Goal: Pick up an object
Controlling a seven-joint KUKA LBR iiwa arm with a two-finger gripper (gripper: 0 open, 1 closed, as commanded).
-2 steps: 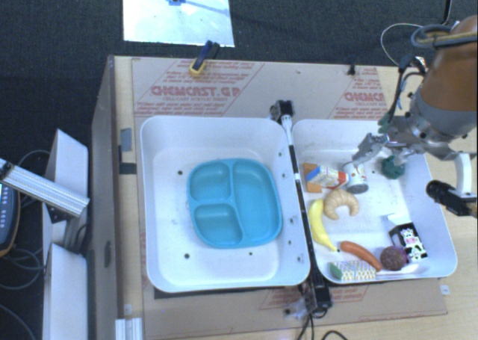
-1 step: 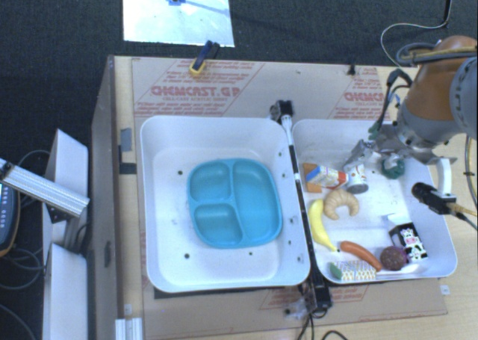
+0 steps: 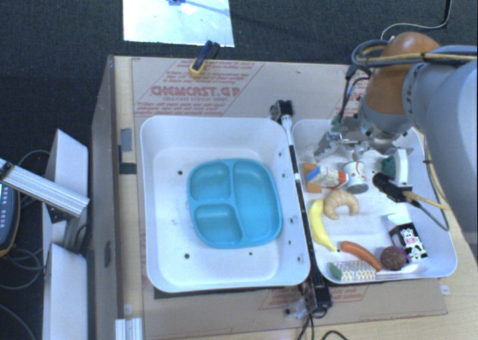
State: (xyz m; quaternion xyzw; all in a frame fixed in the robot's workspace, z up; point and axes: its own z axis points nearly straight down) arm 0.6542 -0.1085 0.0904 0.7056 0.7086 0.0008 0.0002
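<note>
From where I'm standing the big grey arm with the orange band runs off the right edge, so its base is cut off. The metal gripper hangs low over the right white bin, and the wrist blocks that bin's top corner. Small white cylinder under it is too blurry to name. A green thing peeks out beside the wrist, mostly covered.

The grey arm reaches in from the right, orange-banded wrist bent down, tool lowered.
</note>
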